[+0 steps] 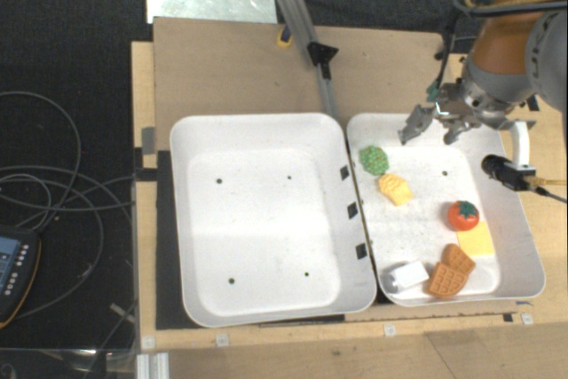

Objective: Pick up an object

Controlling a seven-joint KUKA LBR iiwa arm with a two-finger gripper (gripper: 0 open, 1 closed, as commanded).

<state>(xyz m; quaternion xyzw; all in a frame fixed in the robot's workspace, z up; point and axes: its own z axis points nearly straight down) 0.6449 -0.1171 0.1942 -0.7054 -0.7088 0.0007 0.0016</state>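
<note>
My gripper [433,130] hangs open above the far edge of the right bin [515,217], with nothing between its fingers. Below it in that bin lie a green bumpy piece [374,160] and a yellow piece [395,189], both near the left wall. A red tomato-like toy [462,215] rests on a flat yellow slab [477,240] toward the right. Near the front sit a brown waffle-like piece [450,272] and a small white block [407,276].
The left bin [257,217] lies beside the right one, their walls touching at black clips. A grey pole [293,4] slants across the back of the bench. Cables and a handheld pendant [13,266] lie on the floor at the left.
</note>
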